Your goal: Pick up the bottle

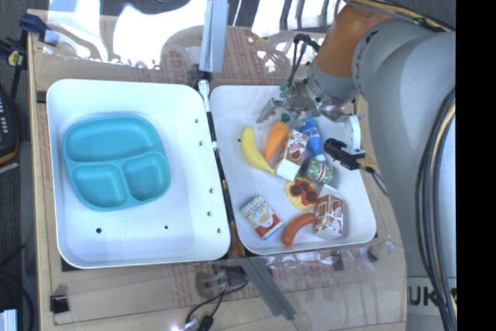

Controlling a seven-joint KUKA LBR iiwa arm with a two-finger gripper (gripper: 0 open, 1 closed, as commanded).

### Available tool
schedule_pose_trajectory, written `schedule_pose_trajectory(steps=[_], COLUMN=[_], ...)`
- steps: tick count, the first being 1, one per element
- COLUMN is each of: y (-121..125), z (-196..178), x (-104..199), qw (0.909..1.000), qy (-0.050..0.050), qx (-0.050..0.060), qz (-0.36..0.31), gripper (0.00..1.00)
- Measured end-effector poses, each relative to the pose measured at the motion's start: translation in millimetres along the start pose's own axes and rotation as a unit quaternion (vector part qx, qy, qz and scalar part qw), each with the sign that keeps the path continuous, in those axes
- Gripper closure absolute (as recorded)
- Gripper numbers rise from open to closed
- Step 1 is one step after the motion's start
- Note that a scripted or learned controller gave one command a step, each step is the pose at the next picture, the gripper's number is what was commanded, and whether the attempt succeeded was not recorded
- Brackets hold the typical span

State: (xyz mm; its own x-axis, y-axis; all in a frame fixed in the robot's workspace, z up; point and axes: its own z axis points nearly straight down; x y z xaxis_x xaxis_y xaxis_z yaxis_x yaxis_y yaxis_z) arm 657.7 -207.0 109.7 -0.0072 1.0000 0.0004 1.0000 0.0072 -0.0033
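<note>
- Fingers of the gripper look parted, low over the far end of the right bin. Nothing sits between them, so they hold nothing.
- Behind them, the arm bends in from the right, its orange band above the far right corner of that bin.
- The bottle, a small one with blue on it, lies in the right bin's far half. It is just right of the carrot and touches the small packets crowded round it.
- As I judge it, the bottle is near the fingertips but apart from them, a little nearer the camera and to their right.
- Done so far: the arm is over the correct bin and close to the pile. No grasp has been made, and the bottle rests on the bin floor.
- Left to do: bring the fingers over the bottle, close on it, and lift it clear.
- The banana and carrot lie closer to the fingertips than the bottle does, so closing at this spot would likely take the wrong thing.
- The left bin holds a blue sectioned tray, which has no part in this task.
</note>
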Motion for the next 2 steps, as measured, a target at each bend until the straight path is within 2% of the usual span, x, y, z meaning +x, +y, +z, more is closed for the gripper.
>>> schedule_pose_trajectory(steps=[1, 2], y=[0, 1], z=[0, -11], x=[0, 1], qw=[1.0000, 1.0000], qy=[0.000, 0.000], qx=[0.000, 0.000], qz=[0.000, -0.002], gripper=[0.00, 1.00])
